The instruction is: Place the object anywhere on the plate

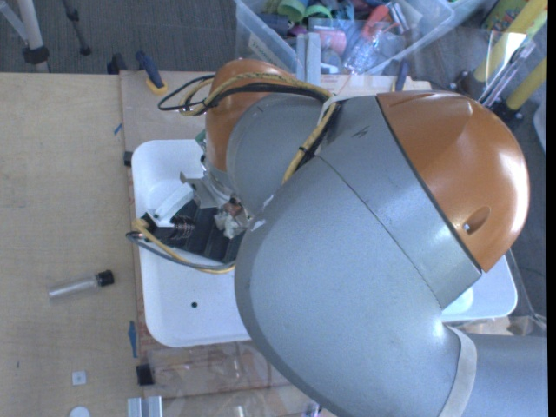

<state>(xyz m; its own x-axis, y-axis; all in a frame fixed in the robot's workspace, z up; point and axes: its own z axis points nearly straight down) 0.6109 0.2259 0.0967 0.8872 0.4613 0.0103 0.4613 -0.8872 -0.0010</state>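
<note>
My grey and orange arm [365, 233] covers most of both bins. The gripper [224, 220] hangs low over the upper middle of the left white bin [165, 315], tucked under the wrist. A small dark speck [194, 303] lies on the bin floor below the gripper. The arm hides whatever else lies in the bins.
A sliver of the right bin [497, 295] peeks out past the arm. On the wooden bench to the left lies a metal cylinder with a black cap [80, 284]. A clear tub of colourful items [347, 16] stands behind the bins.
</note>
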